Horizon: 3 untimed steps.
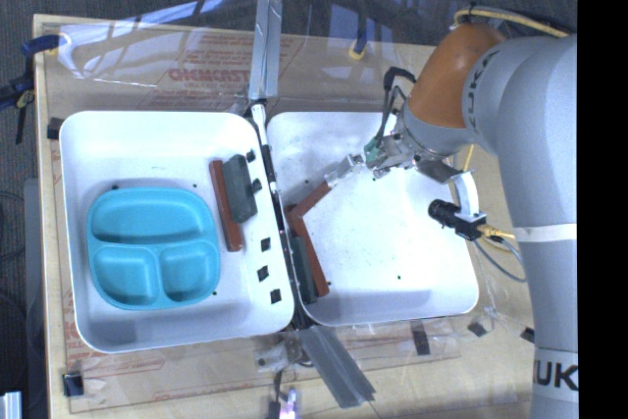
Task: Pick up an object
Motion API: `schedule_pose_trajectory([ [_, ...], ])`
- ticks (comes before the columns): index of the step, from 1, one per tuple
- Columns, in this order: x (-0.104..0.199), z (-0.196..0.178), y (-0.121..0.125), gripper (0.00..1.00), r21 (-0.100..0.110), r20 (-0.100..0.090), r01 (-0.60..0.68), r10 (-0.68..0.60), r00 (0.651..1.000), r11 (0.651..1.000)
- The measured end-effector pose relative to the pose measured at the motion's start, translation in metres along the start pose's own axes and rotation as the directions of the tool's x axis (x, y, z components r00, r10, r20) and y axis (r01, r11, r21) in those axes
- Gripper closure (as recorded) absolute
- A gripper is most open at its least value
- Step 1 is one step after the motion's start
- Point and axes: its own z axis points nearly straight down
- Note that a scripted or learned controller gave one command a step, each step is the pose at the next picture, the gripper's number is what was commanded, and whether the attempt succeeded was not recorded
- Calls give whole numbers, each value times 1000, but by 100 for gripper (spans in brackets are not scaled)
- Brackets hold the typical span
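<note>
Seemingly, the approach step is being carried out: the gripper (345, 169) is being held low inside the right bin (432, 294), pointing toward the brown brush (306, 255) that is lying against that bin's left wall, with a second brown piece (309, 199) angled just above it. No object is being seen between the gripper's tips, and whether it is being held wide or narrow cannot be told. A short advance leftward and down is being called for, by judgement. Room is being limited by the wall and the divider (265, 54); the open floor to the right is being left for retreat. A blue tray (152, 245) and another brush (234, 196) are being kept in the left bin (128, 137).
</note>
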Motion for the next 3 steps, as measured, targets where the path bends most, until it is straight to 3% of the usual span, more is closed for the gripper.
schedule_pose_trajectory([
  [1, 74, 13, 36, 0, 3, -1, 91, -91, 996, 996],
  [2, 75, 5, 36, 100, 9, -5, 95, -95, 995, 995],
  [3, 96, -116, 65, 100, 9, -5, 44, -44, 999, 999],
])
